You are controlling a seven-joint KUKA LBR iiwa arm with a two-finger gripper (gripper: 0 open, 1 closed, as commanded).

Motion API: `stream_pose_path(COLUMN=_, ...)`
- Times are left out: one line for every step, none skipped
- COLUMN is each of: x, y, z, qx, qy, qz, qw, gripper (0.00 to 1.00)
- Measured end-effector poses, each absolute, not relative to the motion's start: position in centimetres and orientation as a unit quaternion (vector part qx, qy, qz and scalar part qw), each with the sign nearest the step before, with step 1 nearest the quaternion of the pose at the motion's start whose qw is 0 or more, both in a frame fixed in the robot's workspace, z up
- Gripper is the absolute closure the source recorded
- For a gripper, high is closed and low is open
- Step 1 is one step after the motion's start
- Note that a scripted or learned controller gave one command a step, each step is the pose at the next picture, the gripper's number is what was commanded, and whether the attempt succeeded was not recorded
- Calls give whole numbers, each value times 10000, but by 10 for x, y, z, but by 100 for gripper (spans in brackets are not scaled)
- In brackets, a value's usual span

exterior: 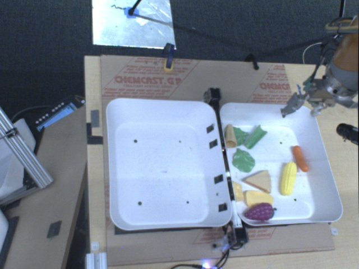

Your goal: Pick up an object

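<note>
Low in the right bin: one purple grape bunch, two cheese wedges, one corn cob, one carrot, green pieces; left bin mid-frame; "CHEMCAST GP" printed on board beyond; gripper upper right, jaws spread wide, holding nothing.

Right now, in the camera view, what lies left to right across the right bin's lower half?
Purple grapes → yellow corn cob → orange carrot. The cheese wedges overlap the grapes, so I leave them out.
</note>
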State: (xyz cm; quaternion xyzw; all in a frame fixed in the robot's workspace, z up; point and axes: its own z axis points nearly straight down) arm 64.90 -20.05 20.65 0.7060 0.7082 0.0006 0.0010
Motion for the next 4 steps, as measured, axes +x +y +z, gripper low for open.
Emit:
stream_pose_path(x=629, y=-206, z=134, qx=7066, qy=7076, qz=-12, qw=-16, gripper=0)
stream_pose_path(x=647, y=-128, z=82, qx=7033, qy=7109, qz=12, qw=-17, gripper=0)
stream_pose_path(x=610, y=-207, z=141, qx=7088, qy=7054, qz=-2, qw=42, gripper=0)
stream_pose_path(x=635, y=-108, z=84, qx=7029, qy=7113, qz=12, qw=21, gripper=0)
